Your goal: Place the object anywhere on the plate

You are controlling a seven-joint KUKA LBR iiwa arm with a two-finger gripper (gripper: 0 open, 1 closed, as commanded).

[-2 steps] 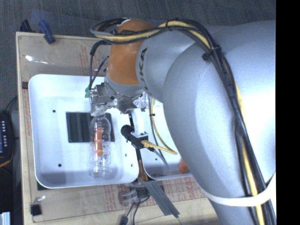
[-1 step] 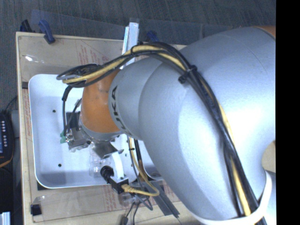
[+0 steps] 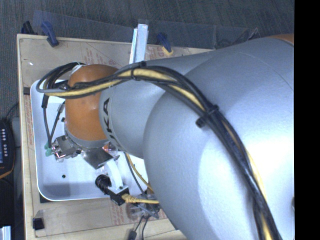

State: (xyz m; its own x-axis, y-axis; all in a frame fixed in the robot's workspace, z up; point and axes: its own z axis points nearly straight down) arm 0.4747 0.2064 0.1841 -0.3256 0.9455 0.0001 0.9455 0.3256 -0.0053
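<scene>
**Arm low over the bin, load unclear**

The gripper (image 3: 67, 150) hangs low over the white bin (image 3: 35, 134), tucked under the orange band (image 3: 87, 104) of the arm (image 3: 215, 134). Whether it is clenched, released or carrying anything cannot be told. Where the object and the plate lie cannot be made out, since the arm covers much of the bench (image 3: 75, 219). A small dark speck (image 3: 64, 176) sits on the bin floor just below the gripper. A sound placement would likely need a slow descent squarely above the plate, releasing only once the object rests.
</scene>
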